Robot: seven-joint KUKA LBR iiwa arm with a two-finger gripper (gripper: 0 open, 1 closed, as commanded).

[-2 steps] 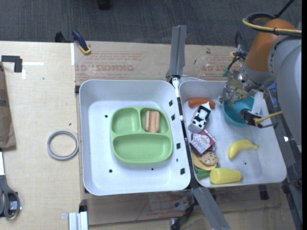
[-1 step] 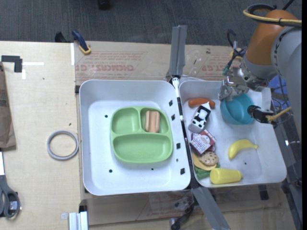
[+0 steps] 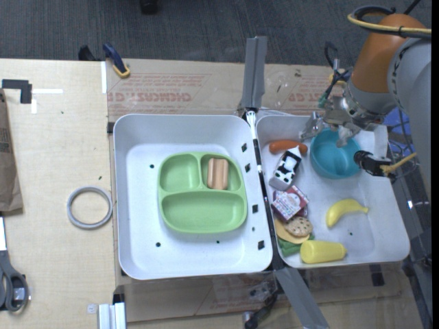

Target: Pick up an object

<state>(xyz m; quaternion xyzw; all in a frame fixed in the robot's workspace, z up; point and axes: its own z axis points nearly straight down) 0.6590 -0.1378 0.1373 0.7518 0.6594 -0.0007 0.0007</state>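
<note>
Gripper (image 3: 328,123) hovers at far edge of right bin (image 3: 394,218), just above blue bowl (image 3: 334,157); finger spread cannot be told. Bowl likely light, rigid, slick; grip its rim.

Upside-down red print on cardboard (image 3: 175,88), illegible

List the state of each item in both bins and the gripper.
Green tray: flat in left bin, upright.
Sausage: lying in the tray's upper right compartment.
Teal bowl: upright, right bin, below the gripper.
Banana: lying loose, right bin.
Yellow cup: on its side.
Carrot: lying flat.
Gripper: over the bowl's rim.
</note>
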